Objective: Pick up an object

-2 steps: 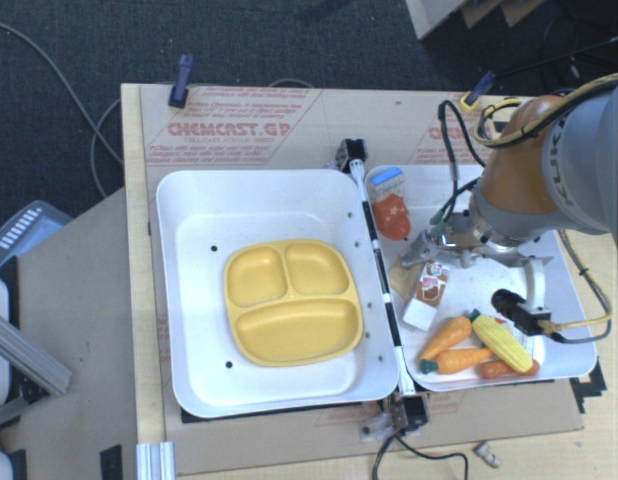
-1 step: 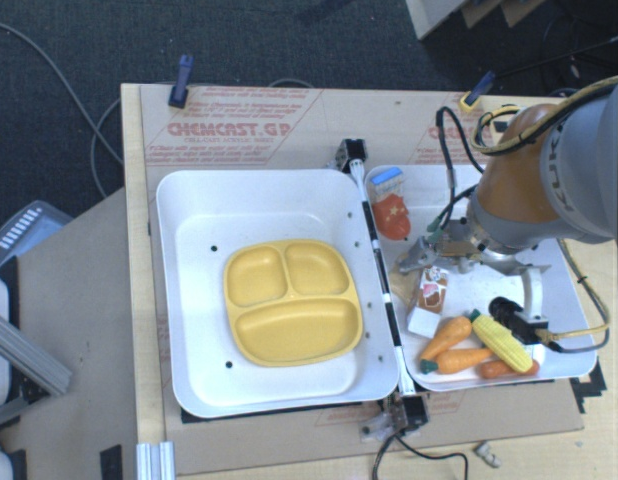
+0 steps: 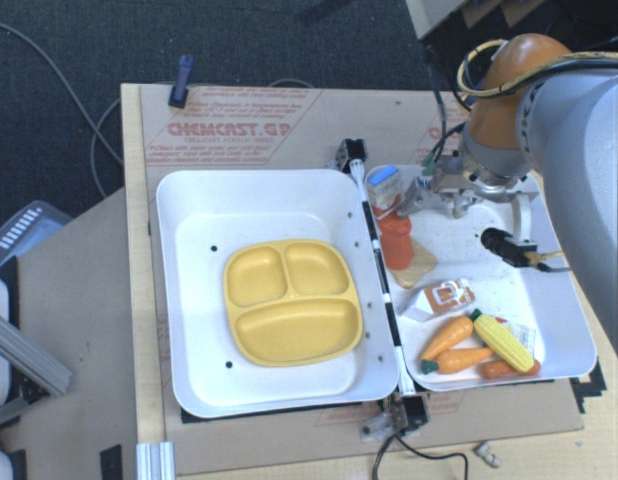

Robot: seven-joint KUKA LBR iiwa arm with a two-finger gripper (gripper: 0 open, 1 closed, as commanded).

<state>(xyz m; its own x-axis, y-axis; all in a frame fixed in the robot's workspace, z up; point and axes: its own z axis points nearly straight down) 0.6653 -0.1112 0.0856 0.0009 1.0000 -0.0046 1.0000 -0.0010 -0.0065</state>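
The end effector (image 3: 451,194) hung over the right bin (image 3: 559,313); its grip state could not be told, the wrist hiding it. An orange bottle (image 3: 396,242) lay just left, carrots (image 3: 449,338) and corn (image 3: 503,341) nearer the camera, and a yellow plate (image 3: 291,301) farther left.

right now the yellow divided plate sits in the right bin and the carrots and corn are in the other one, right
Not quite. The camera view shows the yellow divided plate in the left bin, not the right one. The carrots and corn are indeed in the other one, the right bin, near its front edge.
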